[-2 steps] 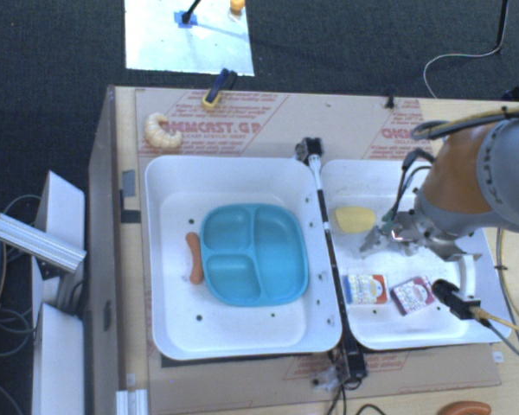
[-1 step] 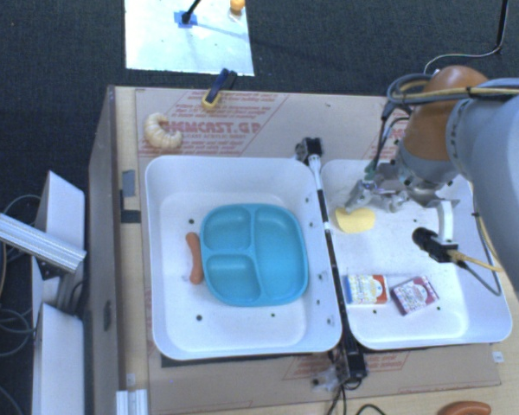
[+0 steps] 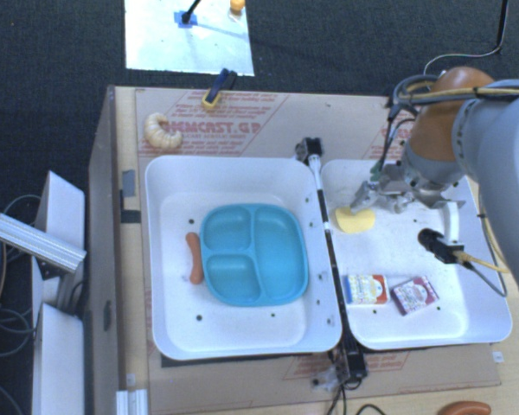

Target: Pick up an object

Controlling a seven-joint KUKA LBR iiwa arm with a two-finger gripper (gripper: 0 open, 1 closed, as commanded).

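My gripper (image 3: 365, 201) hangs low over the back left part of the right bin (image 3: 467, 318). Just below and in front of it a pale yellow flat piece (image 3: 355, 222) lies on the bin floor, touching or nearly touching the gripper's tip. Two small packets lie toward the front of the same bin: a white and red one (image 3: 365, 289) and a dark red one (image 3: 414, 295). In the left bin (image 3: 169, 318) rest a blue divided plate (image 3: 253, 254) and an orange sausage (image 3: 194, 258) beside its left edge.
The grey arm (image 3: 493, 137) covers the right bin's back right corner, and a black part on a cable (image 3: 438, 245) hangs over the bin's right side. A beige curled toy (image 3: 163, 130) and a yellow-black tool (image 3: 216, 89) lie on the cardboard behind the bins.
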